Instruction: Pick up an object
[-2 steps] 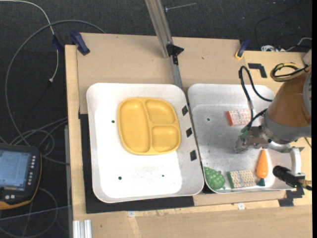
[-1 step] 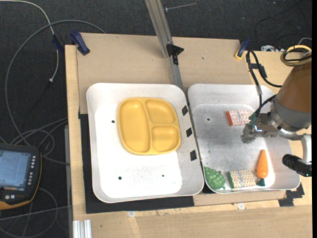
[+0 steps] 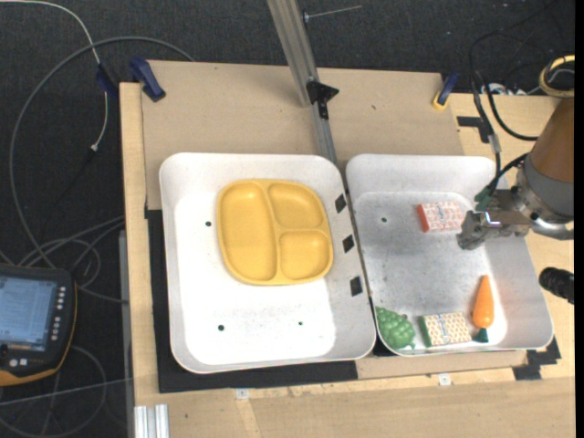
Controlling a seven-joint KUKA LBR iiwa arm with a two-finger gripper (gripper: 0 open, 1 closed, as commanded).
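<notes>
Objects for picking, four in all, lie in the right-hand shallow white bin (image 3: 411,272); none of them is in my pincer.

Far left, off the wooden bench (image 3: 228,108), a dark handheld control unit with a lit screen (image 3: 32,322) rests on the black floor among thin grey cables. The left-hand shallow white bin (image 3: 265,327) holds a yellow plastic plate with three compartments (image 3: 274,231), lying flat towards the far half of that bin. A grey metal post (image 3: 290,26) runs in from the top edge and ends at the gap between the two bins.

In the right bin, a green bumpy plastic piece (image 3: 395,328) sits in the near left corner. Just beside it, along the near wall, lies a small flat box with a pale speckled print (image 3: 445,328). Further back, towards the far wall and well apart from those two, is a small box printed in red and white (image 3: 440,215). An orange plastic carrot with a green stub (image 3: 483,304) lies near the near right corner, its green end just beside the speckled box.

My gripper (image 3: 474,229) hangs over the right side of this bin, just right of the red and white box and above the carrot in the view. Whether my pincer is apart or together I cannot tell, and I cannot tell whether it touches the box.
</notes>
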